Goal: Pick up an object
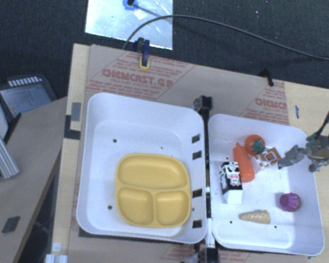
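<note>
Jaws state can't tell; gripper [298,156] hovers at right bin [307,239] edge, nearest target purple cup [289,201] lies just below it.

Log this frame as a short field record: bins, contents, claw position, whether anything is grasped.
left bin: yellow three-compartment plastic tray
right bin: orange carrot-shaped toy, black-and-white milk carton, small purple cup-shaped toy, tan cone-shaped toy, round orange toy with green top
claw: over the right bin's upper right, beside a small patterned card
grasped: nothing seen between its fingers
</note>
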Robot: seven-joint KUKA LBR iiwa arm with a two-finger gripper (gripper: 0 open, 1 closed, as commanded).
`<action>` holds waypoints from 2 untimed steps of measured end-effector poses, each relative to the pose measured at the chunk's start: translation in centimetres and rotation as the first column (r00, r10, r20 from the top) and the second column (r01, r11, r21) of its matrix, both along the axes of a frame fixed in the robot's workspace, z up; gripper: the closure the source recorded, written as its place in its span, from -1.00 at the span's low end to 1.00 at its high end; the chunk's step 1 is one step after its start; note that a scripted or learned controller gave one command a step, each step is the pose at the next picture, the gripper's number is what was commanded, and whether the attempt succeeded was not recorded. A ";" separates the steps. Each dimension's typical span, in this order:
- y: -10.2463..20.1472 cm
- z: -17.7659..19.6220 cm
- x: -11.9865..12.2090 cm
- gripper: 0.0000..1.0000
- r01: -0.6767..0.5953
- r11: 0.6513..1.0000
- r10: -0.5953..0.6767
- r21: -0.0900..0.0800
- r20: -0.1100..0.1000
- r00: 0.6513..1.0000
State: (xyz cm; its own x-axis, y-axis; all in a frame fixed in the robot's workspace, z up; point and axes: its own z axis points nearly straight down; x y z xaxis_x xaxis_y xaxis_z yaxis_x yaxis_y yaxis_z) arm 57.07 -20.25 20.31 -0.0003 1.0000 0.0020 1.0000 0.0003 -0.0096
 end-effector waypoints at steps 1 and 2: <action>0.0 0.6 0.3 -1.00 -0.003 1.000 0.003 -0.003 0.011 1.000; 1.0 -4.7 -0.2 -1.00 -0.002 1.000 0.002 -0.001 0.008 1.000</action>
State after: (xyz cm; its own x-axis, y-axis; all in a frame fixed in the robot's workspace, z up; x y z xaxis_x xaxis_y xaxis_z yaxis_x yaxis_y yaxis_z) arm 56.91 -19.23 15.61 -0.0024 1.0000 0.0008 1.0000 0.0024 -0.0019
